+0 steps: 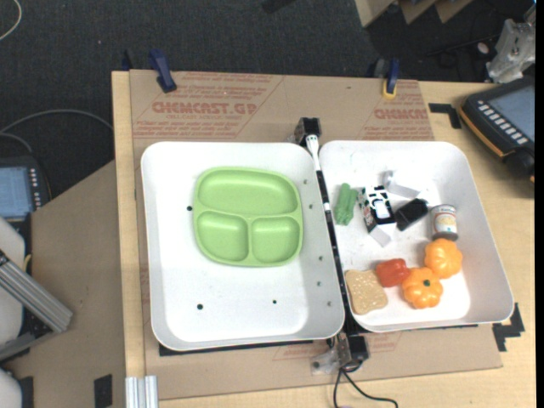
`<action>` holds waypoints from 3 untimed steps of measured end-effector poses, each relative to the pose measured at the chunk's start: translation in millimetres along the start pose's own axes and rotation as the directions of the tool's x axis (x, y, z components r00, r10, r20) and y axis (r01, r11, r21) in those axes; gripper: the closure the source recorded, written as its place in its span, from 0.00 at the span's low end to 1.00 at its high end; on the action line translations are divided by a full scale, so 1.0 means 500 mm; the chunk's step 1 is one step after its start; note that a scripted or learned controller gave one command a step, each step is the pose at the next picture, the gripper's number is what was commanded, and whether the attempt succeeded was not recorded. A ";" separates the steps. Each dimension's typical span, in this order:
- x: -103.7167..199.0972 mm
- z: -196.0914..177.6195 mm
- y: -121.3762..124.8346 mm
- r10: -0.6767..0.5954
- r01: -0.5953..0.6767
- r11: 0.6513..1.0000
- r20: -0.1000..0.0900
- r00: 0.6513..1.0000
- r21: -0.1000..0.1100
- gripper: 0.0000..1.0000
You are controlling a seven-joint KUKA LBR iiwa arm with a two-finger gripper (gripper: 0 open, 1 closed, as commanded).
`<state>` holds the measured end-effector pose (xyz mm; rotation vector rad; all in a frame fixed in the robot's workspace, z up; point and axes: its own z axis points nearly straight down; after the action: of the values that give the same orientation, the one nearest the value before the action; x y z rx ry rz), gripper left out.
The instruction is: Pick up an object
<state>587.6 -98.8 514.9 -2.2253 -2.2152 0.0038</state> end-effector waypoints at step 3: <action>-0.252 -0.042 -0.160 -0.001 0.001 1.000 -0.001 1.000 -0.002 1.00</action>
<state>507.2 -224.5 536.2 -2.2248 -2.2166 0.0004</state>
